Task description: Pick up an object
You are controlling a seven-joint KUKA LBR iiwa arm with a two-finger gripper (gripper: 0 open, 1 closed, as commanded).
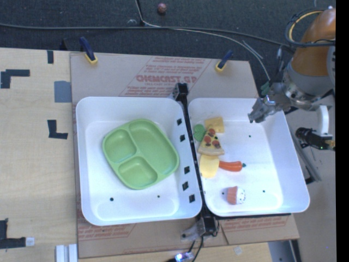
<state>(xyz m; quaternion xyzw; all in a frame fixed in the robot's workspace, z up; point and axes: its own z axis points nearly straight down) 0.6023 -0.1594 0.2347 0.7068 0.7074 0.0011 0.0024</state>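
Gripper (257,115) sits at right bin (283,162) far corner; can't tell its state. Toys cluster against the divider (191,157): pizza slice (210,143), carrot (230,166). Risk: wall collision, or pinching two.

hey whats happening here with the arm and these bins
A robot arm reaches in from the right, its end effector above the right bin's far edge. Toy food lies there untouched: a pizza slice, a carrot, a cupcake. The left bin holds a green tray.
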